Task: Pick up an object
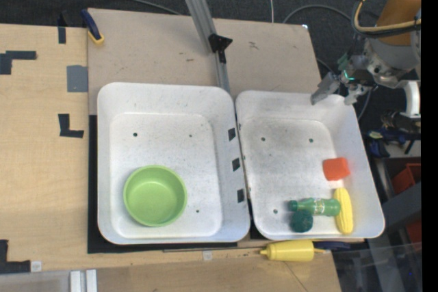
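- Even, fairly bright light from overhead, with no harsh glare on the two white bins (pixel 171 96).
- The green bowl (pixel 155 195) casts a soft, short shadow.
- Picture slightly soft and grainy, darker across the top.

Two bins sit side by side: the left bin (pixel 109 106) holds a bowl (pixel 155 195) at its 7 o'clock corner. In the right bin (pixel 274 106), a block (pixel 335 169) lies at 4 o'clock, with a bottle (pixel 313 207) and banana (pixel 343 209) touching at 5 o'clock. The gripper (pixel 335 87) hangs over that bin's 1 o'clock rim.
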Available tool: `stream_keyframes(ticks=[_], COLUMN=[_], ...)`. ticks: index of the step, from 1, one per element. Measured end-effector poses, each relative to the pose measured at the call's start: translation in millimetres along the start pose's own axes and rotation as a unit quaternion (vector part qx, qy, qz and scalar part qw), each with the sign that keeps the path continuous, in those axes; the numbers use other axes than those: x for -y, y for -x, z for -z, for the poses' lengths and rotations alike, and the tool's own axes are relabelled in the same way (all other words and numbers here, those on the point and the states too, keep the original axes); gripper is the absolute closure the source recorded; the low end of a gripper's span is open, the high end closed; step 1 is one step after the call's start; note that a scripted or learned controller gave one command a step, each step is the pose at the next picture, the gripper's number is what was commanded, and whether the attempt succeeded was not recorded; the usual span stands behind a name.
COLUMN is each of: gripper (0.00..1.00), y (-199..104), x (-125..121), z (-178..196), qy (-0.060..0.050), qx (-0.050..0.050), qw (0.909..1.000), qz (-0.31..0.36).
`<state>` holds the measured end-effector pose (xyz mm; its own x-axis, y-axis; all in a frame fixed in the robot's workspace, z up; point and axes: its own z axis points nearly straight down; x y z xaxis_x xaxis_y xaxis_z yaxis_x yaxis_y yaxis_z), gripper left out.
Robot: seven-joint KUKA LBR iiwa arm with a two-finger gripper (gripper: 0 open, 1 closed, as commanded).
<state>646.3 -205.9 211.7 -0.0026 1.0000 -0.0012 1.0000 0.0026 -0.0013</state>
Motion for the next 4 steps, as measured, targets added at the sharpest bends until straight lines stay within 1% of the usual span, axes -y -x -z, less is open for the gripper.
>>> stream_keyframes(ticks=[1,2,3,4], gripper=[0.0,0.0,0.0,0.0], y=[0,-9,-12,-13], x=[0,-5,-1,-1], z=[0,-58,-123,-123], qy=[0.0,-0.003,-0.003,0.0], qx=[0.0,-0.001,-0.001,0.0], qw=[1.0,1.0,1.0,1.0], qz=[0.0,0.0,0.0,0.0])
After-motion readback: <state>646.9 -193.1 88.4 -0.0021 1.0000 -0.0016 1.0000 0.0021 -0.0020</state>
